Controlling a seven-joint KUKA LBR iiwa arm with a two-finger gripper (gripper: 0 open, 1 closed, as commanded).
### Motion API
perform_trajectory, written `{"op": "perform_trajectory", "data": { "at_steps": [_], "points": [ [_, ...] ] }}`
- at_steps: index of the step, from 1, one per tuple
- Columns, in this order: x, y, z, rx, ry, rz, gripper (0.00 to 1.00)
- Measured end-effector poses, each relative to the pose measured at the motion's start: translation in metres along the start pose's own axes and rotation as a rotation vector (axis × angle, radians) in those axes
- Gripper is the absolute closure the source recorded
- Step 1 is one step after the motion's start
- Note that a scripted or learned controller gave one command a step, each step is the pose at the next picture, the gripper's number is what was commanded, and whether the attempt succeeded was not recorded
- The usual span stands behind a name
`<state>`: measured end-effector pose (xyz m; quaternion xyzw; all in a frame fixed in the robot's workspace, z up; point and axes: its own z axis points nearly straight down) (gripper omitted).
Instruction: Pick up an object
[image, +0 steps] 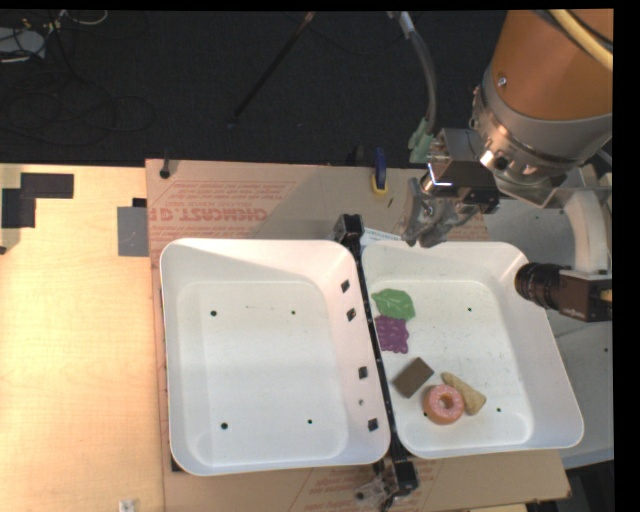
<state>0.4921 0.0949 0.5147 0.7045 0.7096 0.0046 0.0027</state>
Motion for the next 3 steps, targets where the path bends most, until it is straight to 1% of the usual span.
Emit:
{"op": "perform_trajectory", "data": {
  "at_steps": [1, 2, 3],
  "points": [
    [0.048, -0.016, -0.024, 0.012, -0.003, 0.004, 1.0],
    [0.107, -0.016, -0.022, 0.014, -0.003, 0.001, 1.0],
    [0.15, 0.005, -0.022, 0.013, -0.004, 0.004, 1.0]
  ]
}}
